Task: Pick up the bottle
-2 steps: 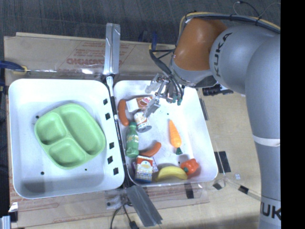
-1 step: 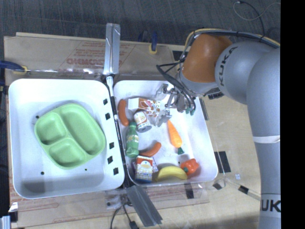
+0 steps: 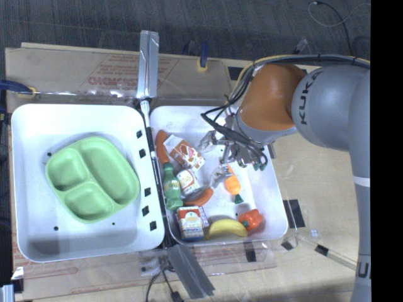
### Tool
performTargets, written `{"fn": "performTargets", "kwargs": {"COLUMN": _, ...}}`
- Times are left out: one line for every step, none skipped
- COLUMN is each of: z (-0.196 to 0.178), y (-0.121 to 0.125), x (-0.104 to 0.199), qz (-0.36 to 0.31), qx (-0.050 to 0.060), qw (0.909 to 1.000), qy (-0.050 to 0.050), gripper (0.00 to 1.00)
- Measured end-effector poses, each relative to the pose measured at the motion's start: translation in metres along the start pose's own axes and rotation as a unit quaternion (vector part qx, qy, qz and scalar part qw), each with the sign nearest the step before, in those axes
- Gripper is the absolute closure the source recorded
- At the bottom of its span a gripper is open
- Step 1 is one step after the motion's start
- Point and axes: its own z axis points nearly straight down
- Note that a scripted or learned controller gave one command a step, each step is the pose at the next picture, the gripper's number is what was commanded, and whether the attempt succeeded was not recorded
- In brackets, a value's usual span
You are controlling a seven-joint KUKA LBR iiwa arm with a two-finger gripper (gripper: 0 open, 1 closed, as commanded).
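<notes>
Poised low over the right bin (image 3: pixel 272 187), gripper (image 3: pixel 238 159) above an orange carrot (image 3: pixel 233 184); jaws' state impossible to tell. Lying against the left wall among toy food, well apart from the gripper, green bottle (image 3: pixel 172 186), ungrasped

bottle (image 3: pixel 172 187): small, green, lighter cap end
pose: lying flat, lengthwise along the right bin's (image 3: pixel 272 187) left wall
spot: right against that wall, mid-bin
</notes>
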Motion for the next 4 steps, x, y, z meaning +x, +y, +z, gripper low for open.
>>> {"fn": "performTargets", "kwargs": {"z": -0.002, "y": -0.049, "x": -0.012, "qz": -0.062, "qx": 0.001, "qw": 0.9981, "qy": -0.003, "gripper": 0.0}}
{"fn": "performTargets", "kwargs": {"z": 0.0, "y": -0.04, "x": 0.035, "qz": -0.136, "qx": 0.0, "qw": 0.9907, "qy": -0.001, "gripper": 0.0}}
{"fn": "performTargets", "kwargs": {"z": 0.0, "y": -0.016, "x": 0.019, "qz": -0.231, "qx": 0.001, "qw": 0.973, "qy": -0.002, "gripper": 0.0}}
{"fn": "performTargets", "kwargs": {"z": -0.116, "y": -0.052, "x": -0.03, "qz": -0.31, "qx": 0.002, "qw": 0.9507, "qy": -0.002, "gripper": 0.0}}
